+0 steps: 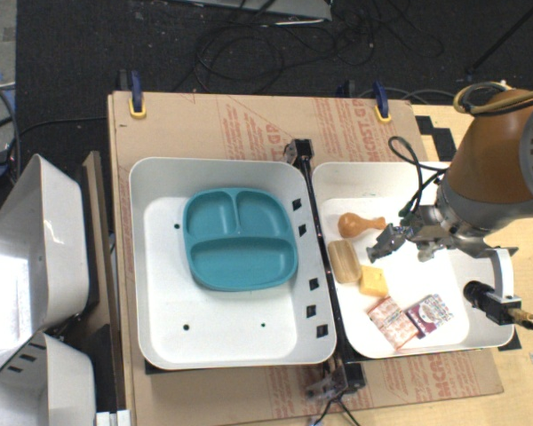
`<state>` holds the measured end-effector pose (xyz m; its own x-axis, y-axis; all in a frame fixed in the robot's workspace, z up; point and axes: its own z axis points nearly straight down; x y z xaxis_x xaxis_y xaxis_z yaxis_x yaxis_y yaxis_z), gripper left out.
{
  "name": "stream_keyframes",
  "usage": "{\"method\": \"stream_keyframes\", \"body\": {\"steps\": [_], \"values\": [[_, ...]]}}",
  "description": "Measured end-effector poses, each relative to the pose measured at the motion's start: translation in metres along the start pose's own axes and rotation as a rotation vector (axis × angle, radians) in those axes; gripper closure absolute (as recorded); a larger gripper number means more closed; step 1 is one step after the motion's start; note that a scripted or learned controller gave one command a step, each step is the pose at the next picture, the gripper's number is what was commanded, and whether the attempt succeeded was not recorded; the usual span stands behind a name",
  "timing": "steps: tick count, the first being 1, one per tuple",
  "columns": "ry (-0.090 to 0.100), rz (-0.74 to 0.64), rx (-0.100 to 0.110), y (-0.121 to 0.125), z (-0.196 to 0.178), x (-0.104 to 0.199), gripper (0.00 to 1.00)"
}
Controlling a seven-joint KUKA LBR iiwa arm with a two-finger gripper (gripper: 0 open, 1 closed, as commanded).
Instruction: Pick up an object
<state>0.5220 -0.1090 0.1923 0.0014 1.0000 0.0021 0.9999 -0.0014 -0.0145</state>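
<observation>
The likeliest pick is the yellow block (373, 281), lying in the right bin (333, 185) at about 8 o'clock from that bin's middle. At its 11 o'clock, touching or nearly so, lies a tan bread-like piece (345, 261), and at 12 o'clock an orange drumstick toy (359, 224). Two printed packets, one red-and-white (393, 320) and one purple (429, 312), sit at 5 o'clock; their lettering is too small to read. The tool (384, 243) hangs just above the block, perhaps lining up a grasp; I cannot tell its state. The left bin (151, 264) holds a teal divided plate (241, 240). The cardboard over the tabletop (249, 127) carries red mirrored print, unreadable
</observation>
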Motion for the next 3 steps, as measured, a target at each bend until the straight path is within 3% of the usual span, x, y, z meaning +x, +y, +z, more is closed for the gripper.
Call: {"method": "stream_keyframes", "body": {"steps": [1,3], "values": [[-0.002,-0.003,-0.014,0.003,-0.007,0.0,0.0],[-0.001,0.0,-0.009,-0.001,0.084,0.008,0.0]]}}
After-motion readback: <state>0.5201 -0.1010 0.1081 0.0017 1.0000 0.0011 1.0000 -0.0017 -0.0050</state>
